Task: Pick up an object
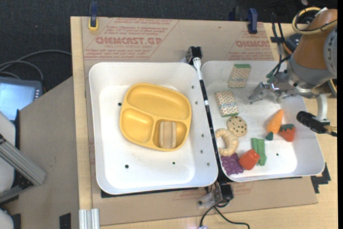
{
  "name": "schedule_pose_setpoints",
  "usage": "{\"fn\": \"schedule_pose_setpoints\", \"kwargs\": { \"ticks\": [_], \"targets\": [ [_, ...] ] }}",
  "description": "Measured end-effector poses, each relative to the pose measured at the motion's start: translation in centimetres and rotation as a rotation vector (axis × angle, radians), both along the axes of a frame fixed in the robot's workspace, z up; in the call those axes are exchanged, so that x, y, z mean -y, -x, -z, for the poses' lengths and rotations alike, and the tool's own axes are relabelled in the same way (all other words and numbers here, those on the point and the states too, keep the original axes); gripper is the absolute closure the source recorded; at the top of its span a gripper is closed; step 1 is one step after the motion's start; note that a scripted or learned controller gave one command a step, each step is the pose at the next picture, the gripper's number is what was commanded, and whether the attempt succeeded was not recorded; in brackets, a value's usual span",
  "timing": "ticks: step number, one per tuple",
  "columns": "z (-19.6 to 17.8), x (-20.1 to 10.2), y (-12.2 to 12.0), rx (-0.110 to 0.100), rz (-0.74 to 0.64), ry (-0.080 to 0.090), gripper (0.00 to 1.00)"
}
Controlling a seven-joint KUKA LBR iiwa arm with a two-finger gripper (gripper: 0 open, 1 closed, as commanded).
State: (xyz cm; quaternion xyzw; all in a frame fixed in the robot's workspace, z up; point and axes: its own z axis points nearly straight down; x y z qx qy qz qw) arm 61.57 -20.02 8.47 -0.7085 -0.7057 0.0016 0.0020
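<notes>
While my gripper (261, 93) hangs over the right bin (305, 166) near its far right edge, nothing between its fingers and whether they are spread I cannot tell, the carrot (275, 121) lies just nearward of it. Its long axis slants toward the bin's near edge. A tomato (288, 132) touches it; the cookie (236, 126) sits well left.

Grey arm (316, 56) with orange band enters from right, wrist bent low; gripper (261, 93) points left, nothing visibly held.
</notes>
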Motion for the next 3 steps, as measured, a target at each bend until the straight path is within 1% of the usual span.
{"fn": "schedule_pose_setpoints", "kwargs": {
  "ticks": [1, 2, 3],
  "targets": [
    [0.0, 0.7, 3.5, 0.001, -0.002, -0.001, 0.00],
    [-0.1, -2.0, -2.3, 0.011, -0.009, 0.002, 0.00],
    [0.0, -2.8, 2.8, -0.001, -0.003, -0.001, 0.00]
  ]
}}
